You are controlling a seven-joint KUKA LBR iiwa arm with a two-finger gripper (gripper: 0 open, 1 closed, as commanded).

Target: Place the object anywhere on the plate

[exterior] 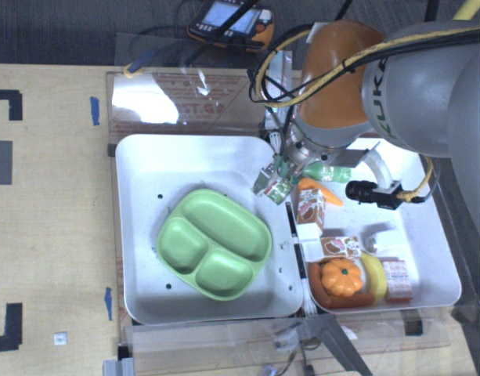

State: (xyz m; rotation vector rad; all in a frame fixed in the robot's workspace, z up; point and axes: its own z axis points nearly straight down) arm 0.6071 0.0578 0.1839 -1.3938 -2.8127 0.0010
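A light green plate (214,243) with three compartments lies in the left bin (146,171), and nothing rests on it. My gripper (274,183) hangs over the divider between the bins, just beyond the plate's upper right corner. A small green and white shape shows at its tip, too unclear to name. Below the wrist in the right bin lie an orange carrot (319,192) and a small printed carton (310,208).
The right bin (435,233) also holds a toy pumpkin (341,277), a banana (373,272), a red and white packet (396,279) and a flat card (341,247). The grey arm (412,77) covers the right bin's far side. A handheld device (228,20) lies beyond the bins.
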